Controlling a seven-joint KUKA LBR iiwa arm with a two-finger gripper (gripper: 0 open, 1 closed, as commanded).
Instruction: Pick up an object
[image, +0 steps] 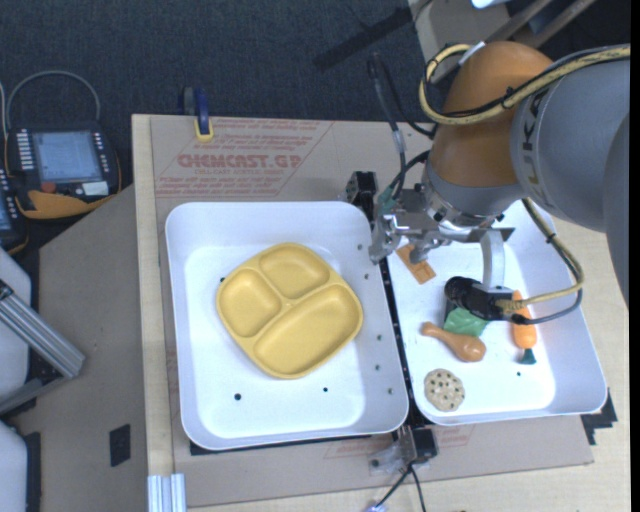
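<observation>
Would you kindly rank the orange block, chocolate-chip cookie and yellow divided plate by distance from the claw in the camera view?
1. Small orange block, right bin, just below the claw.
2. Chocolate-chip cookie, right bin's near edge.
3. Yellow divided plastic plate, left bin.

A brown cardboard sheet (250, 150) with red printed lettering covers the counter (140, 330), and a small blue and yellow clamp (201, 115) sits at its far edge. Off to the left, a handheld control pendant (62, 165) with a lit screen rests on dark carpet (250, 50), a grey cable looping above it. A length of aluminium rail (35, 325) slants across the lower left corner, beside the counter.
</observation>
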